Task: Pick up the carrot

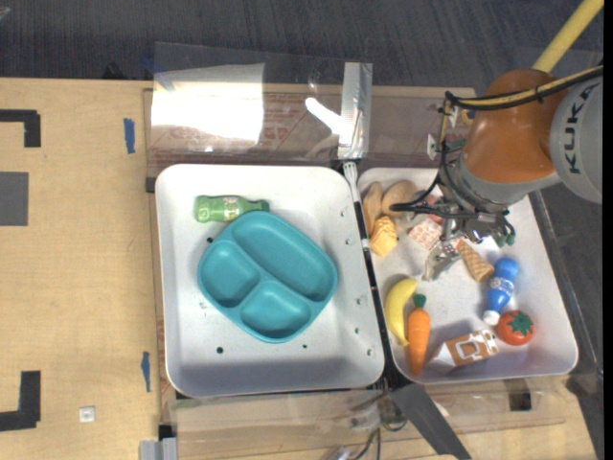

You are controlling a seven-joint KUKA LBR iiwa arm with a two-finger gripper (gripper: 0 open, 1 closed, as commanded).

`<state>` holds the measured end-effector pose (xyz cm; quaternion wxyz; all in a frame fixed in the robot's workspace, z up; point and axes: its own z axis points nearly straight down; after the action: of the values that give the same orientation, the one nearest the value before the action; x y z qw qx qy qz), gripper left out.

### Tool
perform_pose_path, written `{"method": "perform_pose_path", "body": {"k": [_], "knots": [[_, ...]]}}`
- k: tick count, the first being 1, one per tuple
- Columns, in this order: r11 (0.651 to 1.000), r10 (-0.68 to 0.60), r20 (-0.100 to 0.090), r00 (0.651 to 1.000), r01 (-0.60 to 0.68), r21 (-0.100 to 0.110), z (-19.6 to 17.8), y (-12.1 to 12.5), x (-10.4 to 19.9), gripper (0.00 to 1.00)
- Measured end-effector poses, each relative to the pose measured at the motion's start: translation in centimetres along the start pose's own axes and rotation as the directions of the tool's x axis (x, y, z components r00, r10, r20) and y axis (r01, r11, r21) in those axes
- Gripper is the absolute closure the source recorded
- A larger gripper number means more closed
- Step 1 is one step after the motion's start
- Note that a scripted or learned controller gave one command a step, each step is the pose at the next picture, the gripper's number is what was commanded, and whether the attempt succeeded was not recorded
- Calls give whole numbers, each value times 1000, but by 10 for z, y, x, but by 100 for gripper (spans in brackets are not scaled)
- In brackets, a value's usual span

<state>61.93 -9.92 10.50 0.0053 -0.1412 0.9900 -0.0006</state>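
Below the gripper [450, 253], whose state cannot be told, the light, rigid, smooth-looking carrot [419, 333] is best grasped mid-body.

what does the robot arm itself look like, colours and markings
The arm is grey with a rounded orange section above the wrist and dark lettering on its grey shell at the right. Thin dark cables loop over the orange part. Below it sits the tool, a small cluster of dark and silvery metal parts. A yellow rod runs diagonally behind the arm.
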Motion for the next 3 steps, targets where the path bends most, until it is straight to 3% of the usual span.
{"method": "perform_pose_path", "body": {"k": [1,2,3], "knots": [[999,-49,-1,999,49,-1,15,26,66,0],[999,-36,26,999,36,10,10,31,109,0],[974,-225,27,974,224,16,10,33,115,0]]}}
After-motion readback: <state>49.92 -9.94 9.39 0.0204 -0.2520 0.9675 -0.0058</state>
